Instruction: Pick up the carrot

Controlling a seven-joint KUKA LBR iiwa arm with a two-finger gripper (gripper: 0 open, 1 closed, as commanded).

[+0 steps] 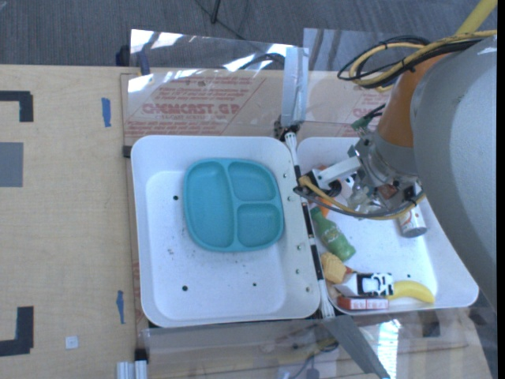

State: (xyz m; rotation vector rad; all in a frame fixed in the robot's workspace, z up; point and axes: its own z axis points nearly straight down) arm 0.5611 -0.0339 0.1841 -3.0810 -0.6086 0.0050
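Observation:
An orange, tapered piece [305, 185] that looks like the carrot lies against the left wall of the right bin [450, 271], partly under a yellow cable loop. My gripper [359, 194] hangs low over the upper middle of that bin, just right of the orange piece, below the grey arm and its orange band [397, 117]. The wrist and cables hide most of what lies beneath the gripper.
The right bin also holds a green bottle with an orange cap [331, 238], a yellow-orange lump [335, 272], a black-and-white item [375, 283], a banana [412, 291] and a small can [411, 223]. A teal divided plate [233, 204] sits in the left bin [158, 243].

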